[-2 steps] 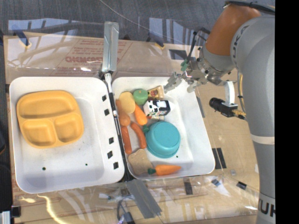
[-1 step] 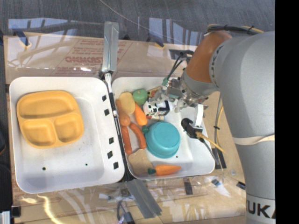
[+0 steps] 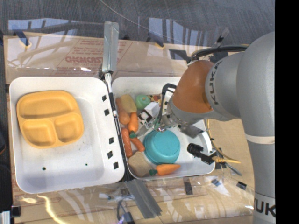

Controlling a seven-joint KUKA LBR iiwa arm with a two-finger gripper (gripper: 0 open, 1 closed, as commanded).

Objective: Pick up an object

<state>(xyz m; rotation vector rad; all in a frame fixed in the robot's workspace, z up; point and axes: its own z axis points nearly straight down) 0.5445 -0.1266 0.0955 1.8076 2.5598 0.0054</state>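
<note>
Teal bowl (image 3: 162, 146) in right bin (image 3: 122, 83), gripper (image 3: 159, 123) just at its 12 o'clock edge; claw state cannot tell. Carrot (image 3: 167, 169) at bowl's 6 o'clock.

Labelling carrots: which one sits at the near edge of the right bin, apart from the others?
The carrot lying crosswise just below the teal bowl; the other carrots cluster along the bin's left wall.
</note>
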